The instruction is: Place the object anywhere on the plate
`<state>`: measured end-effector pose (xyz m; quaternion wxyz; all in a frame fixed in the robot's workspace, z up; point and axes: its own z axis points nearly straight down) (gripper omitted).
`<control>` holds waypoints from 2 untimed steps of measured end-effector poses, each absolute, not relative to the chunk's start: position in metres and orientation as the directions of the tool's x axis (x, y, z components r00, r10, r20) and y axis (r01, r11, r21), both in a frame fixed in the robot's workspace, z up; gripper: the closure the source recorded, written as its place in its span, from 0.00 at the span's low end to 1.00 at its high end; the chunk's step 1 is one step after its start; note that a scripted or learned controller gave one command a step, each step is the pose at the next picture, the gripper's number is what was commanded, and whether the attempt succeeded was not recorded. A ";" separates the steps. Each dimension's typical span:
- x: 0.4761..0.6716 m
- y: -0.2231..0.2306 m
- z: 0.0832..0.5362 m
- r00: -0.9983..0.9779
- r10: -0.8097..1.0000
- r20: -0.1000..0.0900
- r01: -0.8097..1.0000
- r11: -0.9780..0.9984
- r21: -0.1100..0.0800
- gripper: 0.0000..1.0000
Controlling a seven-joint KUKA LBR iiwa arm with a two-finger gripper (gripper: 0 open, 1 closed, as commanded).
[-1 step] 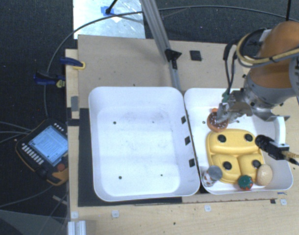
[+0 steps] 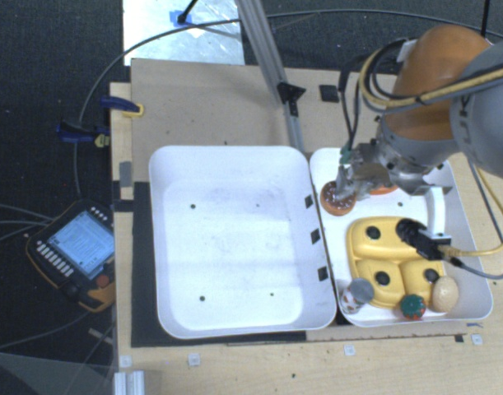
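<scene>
Directly beneath the tool [image 2: 346, 186], a brown ring-shaped object [image 2: 337, 198] is seen in the right bin [image 2: 480, 299], touching the fingertips; whether it is pinched cannot be told. Below the tool lies the yellow plate [image 2: 381, 253], with small toys beyond it

Grey arm [image 2: 482, 113] entering from the right, orange band [image 2: 436, 68] above the wrist, angled down and leftward. Yellow and black cables looped around the wrist. Gripper [image 2: 344, 189] pointing downward at the end of the arm, low and close beneath the wrist housing.
</scene>
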<state>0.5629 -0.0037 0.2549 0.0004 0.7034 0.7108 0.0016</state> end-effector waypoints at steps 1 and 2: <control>0.581 0.045 0.257 -0.010 1.000 0.002 1.000 0.010 0.004 1.00; 0.608 0.099 0.248 -0.010 1.000 0.002 1.000 0.010 0.003 1.00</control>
